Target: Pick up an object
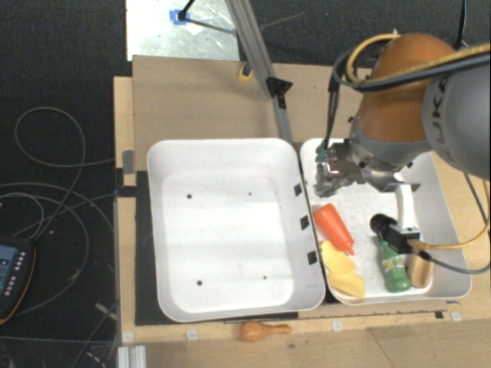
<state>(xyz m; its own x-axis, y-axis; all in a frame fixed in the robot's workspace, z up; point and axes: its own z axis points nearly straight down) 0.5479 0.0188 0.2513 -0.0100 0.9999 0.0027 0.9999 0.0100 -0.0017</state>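
- My metal two-finger claw [331, 172] hangs over the right shallow white plastic bin [453, 286], near its upper-left corner; I cannot tell how it is set.
- At five o'clock from it, close by, lies an orange carrot-shaped toy [335, 228], tapered and smooth.
- Below that, touching, lies a lumpy yellow banana-like toy [343, 269] against the bin's left wall.
- At three o'clock from the banana stand a green plastic bottle with black cap [393, 263] and a tan block [419, 271].
- The left white bin [165, 205] offers wide room.
- Both bins sit on a brown board bench [199, 98]; an orange wooden pear shape [263, 330] lies on its front edge.
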